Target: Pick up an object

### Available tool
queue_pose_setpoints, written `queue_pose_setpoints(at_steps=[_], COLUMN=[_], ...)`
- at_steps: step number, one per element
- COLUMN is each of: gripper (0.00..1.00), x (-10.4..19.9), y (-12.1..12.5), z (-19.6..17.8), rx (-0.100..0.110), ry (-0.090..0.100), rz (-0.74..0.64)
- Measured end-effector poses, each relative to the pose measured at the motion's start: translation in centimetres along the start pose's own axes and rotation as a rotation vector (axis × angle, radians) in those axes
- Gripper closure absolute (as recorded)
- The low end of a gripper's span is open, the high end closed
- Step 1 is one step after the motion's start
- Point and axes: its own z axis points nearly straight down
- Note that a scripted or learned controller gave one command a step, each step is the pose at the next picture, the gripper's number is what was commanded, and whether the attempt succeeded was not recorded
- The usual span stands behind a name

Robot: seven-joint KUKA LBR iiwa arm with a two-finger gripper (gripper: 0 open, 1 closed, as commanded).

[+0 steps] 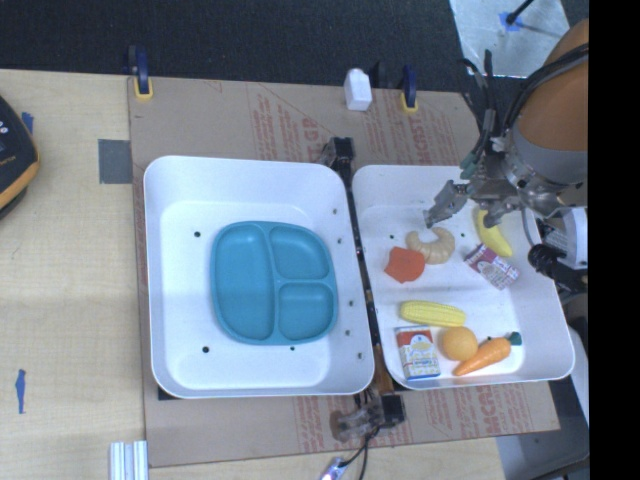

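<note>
The right bin (pixel 375 268) holds several toy foods: a tan croissant (pixel 433 245), a red-orange piece (pixel 405 264), a corn cob (pixel 431 313), an orange (pixel 458 343), a carrot (pixel 484 357), a small red box (pixel 417 354), a banana (pixel 494 234) and a silvery packet (pixel 493 266). My gripper (pixel 464 206) hangs over the bin's far part, just above and to the right of the croissant. Its fingers (pixel 441 207) are spread apart, and nothing sits between them.
The left bin (pixel 170 358) carries a blue divided plate (pixel 274 281). The arm's orange band (pixel 556 103) and cables rise at the right. A white block (pixel 358 89) and clamps (pixel 140 73) sit at the board's far edge. A dark device (pixel 12 153) lies far left.
</note>
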Motion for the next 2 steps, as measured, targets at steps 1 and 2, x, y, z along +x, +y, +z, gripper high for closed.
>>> queue_pose_setpoints(at_steps=[1, 2], gripper=[0.0, 0.0], x=[0.4, 0.3], y=[-1.1, 1.6], z=[13.7, 14.4], rx=[-0.008, -0.001], ry=[-0.001, -0.001], rz=[0.001, 0.0])
